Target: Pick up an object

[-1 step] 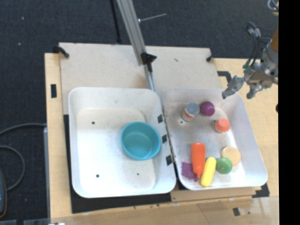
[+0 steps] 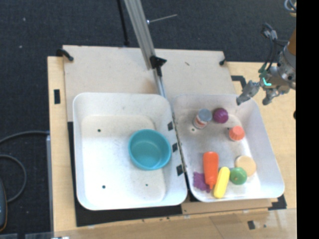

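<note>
My gripper (image 2: 255, 94) hangs at the upper right of the frame, over the top right corner of the right bin (image 2: 266, 148), its two fingers spread wide and holding nothing. I judge this a ready pose above the pile, since every candidate lies below and to the left of me. Nearest are a purple ball (image 2: 221, 115) and a grey-capped piece (image 2: 202, 118), side by side, with a small orange piece (image 2: 236, 133) just beneath them. Lower in the bin, an orange cylinder (image 2: 210, 167) and a yellow one (image 2: 221, 181) lie touching, a green piece (image 2: 238, 176) and a tan one (image 2: 246, 164) beside them. A purple shape (image 2: 200, 181) is partly tucked under the cylinders, hard to identify. In the left bin (image 2: 99, 113), a blue bowl (image 2: 149, 149) sits alone. My arm is cut off at the right edge.
</note>
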`<action>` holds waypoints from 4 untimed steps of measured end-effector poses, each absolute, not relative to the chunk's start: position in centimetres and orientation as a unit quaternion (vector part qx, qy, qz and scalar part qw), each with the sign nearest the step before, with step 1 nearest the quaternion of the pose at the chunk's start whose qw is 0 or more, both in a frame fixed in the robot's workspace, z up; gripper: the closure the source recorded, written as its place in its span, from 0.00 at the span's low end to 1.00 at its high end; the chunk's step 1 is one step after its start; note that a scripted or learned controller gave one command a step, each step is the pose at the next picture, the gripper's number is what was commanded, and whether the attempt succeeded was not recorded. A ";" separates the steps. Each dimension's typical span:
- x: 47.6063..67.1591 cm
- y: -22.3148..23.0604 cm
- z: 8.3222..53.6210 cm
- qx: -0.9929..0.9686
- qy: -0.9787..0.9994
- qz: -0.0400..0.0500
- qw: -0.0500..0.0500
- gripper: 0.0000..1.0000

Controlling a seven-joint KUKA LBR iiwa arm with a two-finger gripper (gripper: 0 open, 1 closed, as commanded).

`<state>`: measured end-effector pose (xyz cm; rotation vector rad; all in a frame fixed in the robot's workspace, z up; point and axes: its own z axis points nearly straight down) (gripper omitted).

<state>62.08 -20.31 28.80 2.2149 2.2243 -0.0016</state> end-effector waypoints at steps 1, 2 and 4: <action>61.1 -20.8 23.1 0.708 0.707 -0.003 -0.001 0.00; 61.0 -21.7 17.0 0.708 0.707 -0.003 -0.001 0.00; 61.4 -21.6 12.4 0.708 0.706 0.001 0.003 1.00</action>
